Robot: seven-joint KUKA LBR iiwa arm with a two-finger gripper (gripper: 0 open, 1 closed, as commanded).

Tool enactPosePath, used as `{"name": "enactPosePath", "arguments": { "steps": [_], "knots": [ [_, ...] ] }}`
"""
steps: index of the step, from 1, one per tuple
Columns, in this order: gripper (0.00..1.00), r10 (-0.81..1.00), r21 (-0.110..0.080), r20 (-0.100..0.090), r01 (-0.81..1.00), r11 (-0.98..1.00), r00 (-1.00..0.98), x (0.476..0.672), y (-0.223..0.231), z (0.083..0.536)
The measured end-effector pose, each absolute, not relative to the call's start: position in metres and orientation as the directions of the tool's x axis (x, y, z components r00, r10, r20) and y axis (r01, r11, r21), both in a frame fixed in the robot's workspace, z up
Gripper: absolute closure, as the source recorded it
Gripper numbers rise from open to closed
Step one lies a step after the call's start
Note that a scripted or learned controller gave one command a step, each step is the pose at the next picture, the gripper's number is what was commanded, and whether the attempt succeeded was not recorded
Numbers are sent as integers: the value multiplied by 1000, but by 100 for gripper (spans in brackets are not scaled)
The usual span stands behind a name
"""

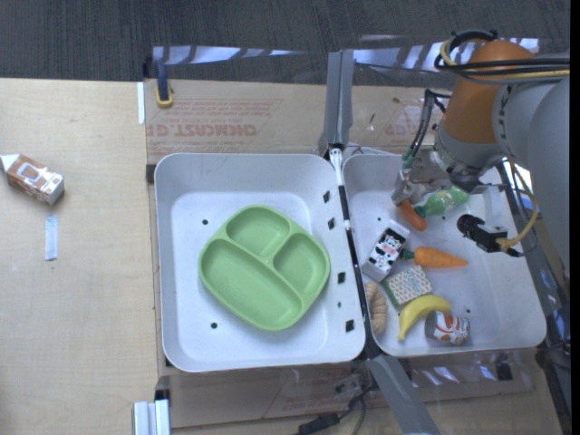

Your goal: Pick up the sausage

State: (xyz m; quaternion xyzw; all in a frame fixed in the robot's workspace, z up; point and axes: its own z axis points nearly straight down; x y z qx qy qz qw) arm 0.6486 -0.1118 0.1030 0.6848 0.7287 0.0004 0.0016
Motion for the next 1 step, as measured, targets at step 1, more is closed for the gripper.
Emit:
{"name": "enactPosePath", "arguments": {
  "steps": [1],
  "knots": [
    [100,980,-1,-1,980,197,-197,659,-49,192]
  ]
}}
